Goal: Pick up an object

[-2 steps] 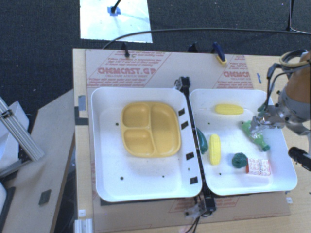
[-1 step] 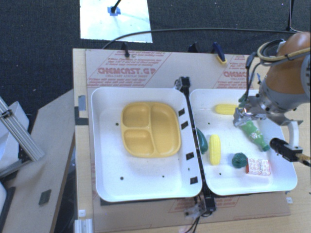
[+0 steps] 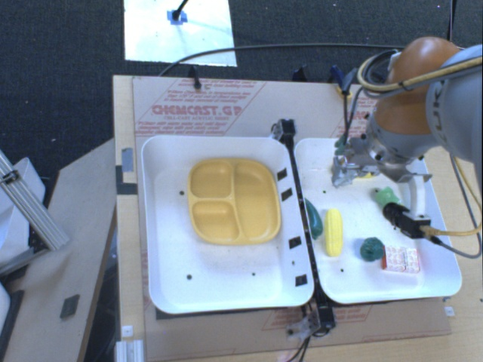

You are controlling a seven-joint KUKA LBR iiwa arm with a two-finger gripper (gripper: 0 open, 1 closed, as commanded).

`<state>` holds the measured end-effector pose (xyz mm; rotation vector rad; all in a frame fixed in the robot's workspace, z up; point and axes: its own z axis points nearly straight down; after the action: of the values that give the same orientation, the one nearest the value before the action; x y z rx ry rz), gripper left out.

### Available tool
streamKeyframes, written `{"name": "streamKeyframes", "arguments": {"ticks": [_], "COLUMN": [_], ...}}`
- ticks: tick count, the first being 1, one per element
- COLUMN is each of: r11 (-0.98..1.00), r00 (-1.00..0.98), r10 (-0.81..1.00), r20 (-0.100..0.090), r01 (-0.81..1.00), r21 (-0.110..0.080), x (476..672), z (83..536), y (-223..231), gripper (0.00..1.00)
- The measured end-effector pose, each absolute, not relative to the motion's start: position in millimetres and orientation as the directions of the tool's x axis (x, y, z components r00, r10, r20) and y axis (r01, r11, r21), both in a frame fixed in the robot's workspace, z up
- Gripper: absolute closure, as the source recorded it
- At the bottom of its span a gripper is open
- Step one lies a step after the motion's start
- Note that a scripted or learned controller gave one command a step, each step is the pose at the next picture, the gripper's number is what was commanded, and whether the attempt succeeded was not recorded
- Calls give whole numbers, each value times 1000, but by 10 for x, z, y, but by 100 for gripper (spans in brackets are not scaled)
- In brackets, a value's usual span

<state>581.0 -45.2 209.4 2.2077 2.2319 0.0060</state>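
Gripper [image 3: 346, 173] over right bin [image 3: 445, 277], dark carpet [image 3: 60, 51]

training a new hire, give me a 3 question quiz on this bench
1. True or false: the yellow tray lies in the left bin.
2. Which thing lies nearest the divider in the right bin? A) corn B) card C) teal lump
3. Fill in: the pincer hovers over the ___ bin.

Key: 1 true; 2 A; 3 right.
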Motion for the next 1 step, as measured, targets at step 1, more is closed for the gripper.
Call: {"name": "streamKeyframes", "arguments": {"ticks": [1], "r11": [10], "r00": [-10], "r10": [1000], "r20": [2], "r01": [1000], "r21": [3], "x": [5896], "z": [2193], "y": [76], "gripper": [100]}}
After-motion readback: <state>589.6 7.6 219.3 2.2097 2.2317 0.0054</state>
